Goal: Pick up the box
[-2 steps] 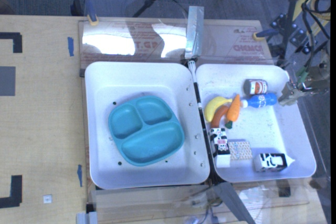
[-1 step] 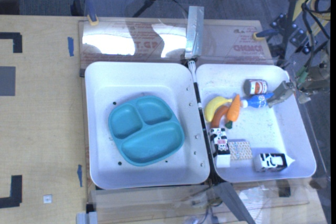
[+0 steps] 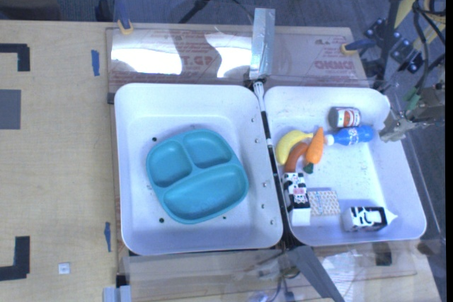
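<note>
Approach step, nothing grasped yet.

- End effector (image 3: pixel 396 128) sits over the right rim of the right bin (image 3: pixel 396 187), up toward its far corner. From this slant I can't tell whether it is spread or pressed together. Nothing visibly carried.
- The box (image 3: pixel 323 202), which I take to be the flat one with the speckled red-and-white face, lies in the right bin's near half, left of centre. It is well apart from the end effector.
- Crowded around it: a cow-patterned carton (image 3: pixel 295 187) just to its left against the bin divider, a small white block (image 3: pixel 301 216) by its near-left corner, and a second black-and-white carton (image 3: pixel 368 218) off to its right with some clearance.
- Further back: banana (image 3: pixel 289 145), carrot (image 3: pixel 315 146), blue bottle (image 3: pixel 352 136), can (image 3: pixel 345 117). None of these touch the box.
- Left bin (image 3: pixel 134 173) carries a blue divided plate (image 3: pixel 197 175); not involved.

Next move, as I judge it: carry the arm across toward the near-left of the bin, centre over the box, then descend. The right side is the freer one; the left neighbours leave little room, so the closing axis needs choosing carefully. The box lies flat and low, so a shallow descent risks closing on air.
</note>
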Motion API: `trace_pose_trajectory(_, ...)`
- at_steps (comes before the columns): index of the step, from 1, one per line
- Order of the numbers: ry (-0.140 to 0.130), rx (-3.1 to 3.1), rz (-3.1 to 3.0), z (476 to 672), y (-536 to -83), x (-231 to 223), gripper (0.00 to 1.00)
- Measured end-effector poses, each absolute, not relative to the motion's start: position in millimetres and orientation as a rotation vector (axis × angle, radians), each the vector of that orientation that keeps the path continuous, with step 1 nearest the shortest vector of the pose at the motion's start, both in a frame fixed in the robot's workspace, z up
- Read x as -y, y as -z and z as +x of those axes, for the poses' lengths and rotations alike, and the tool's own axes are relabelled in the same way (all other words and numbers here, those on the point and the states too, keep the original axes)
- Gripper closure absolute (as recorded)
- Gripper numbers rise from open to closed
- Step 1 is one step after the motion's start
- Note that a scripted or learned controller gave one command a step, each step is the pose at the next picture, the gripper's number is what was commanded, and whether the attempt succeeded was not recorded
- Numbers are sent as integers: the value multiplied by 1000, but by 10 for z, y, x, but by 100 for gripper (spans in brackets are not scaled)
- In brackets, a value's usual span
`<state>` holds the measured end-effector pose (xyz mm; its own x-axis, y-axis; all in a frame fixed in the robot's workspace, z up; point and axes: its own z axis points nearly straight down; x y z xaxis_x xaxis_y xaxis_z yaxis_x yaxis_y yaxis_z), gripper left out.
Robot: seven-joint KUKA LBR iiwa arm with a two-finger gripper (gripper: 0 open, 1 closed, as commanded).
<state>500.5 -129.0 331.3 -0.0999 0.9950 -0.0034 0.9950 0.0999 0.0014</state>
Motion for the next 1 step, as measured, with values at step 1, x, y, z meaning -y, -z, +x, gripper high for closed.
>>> trace_pose_trajectory(1,-2,-2281,2157,5211,-3587,805,100)
